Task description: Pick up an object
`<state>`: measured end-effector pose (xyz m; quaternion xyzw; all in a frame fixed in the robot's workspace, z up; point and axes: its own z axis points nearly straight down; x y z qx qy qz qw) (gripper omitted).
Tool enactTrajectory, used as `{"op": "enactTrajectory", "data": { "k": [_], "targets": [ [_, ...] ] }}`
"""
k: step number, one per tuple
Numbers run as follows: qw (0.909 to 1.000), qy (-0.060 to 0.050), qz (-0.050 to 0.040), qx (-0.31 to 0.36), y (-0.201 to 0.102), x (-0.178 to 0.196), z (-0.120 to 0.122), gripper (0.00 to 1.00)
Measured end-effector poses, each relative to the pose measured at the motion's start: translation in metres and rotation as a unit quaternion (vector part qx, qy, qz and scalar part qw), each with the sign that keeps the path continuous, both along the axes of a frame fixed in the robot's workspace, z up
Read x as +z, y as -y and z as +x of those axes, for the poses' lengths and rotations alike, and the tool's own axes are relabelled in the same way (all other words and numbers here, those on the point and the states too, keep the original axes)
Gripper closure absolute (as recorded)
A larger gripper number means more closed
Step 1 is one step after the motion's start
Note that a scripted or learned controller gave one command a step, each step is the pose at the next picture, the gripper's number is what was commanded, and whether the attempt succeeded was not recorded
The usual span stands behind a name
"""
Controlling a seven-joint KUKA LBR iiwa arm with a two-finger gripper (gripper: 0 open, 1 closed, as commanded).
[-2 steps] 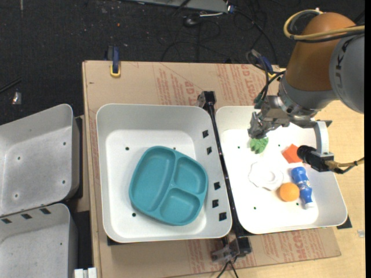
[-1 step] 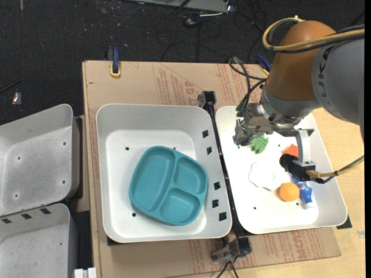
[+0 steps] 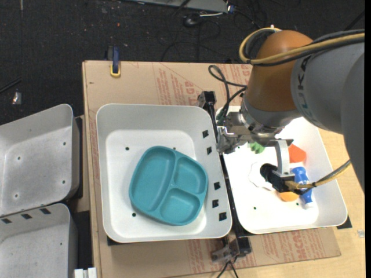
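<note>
The right bin (image 3: 272,219) holds a small cluster of objects. A green piece (image 3: 255,147) lies just under the wrist, with an orange-red block (image 3: 297,153) to its right. Nearer the front are a blue object (image 3: 304,185), a small orange piece (image 3: 288,196) and a flat white piece (image 3: 254,176). My gripper (image 3: 231,136) hangs low over the right bin's left wall, beside the green piece. The grey arm and its orange band hide the bin's back half. Nothing is visibly held.
The left bin (image 3: 116,126) contains a teal divided plate (image 3: 168,185). A ridge with black clips (image 3: 217,185) separates the two bins. Grey perforated panels (image 3: 35,149) stand off the bench at the far left.
</note>
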<state>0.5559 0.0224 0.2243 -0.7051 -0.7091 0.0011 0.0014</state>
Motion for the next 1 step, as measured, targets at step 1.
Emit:
{"op": "enactTrajectory", "data": {
  "k": [1],
  "targets": [
    [1.0,0.001,0.0007,0.002,-0.057,0.0092,-0.0107,1.0]
  ]
}}
